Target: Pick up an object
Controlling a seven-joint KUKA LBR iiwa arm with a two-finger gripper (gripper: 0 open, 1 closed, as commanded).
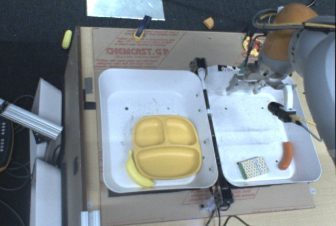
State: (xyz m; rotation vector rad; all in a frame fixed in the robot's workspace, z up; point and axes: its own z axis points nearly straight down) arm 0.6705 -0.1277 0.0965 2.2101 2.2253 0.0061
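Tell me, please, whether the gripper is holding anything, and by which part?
Nothing: the gripper hangs over the right bin with nothing between its fingers.

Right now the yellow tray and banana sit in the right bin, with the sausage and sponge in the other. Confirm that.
Not quite: the camera view shows the yellow tray and banana in the left bin. The sausage and sponge lie in the right bin.

Arm bent in from right, gripper low.
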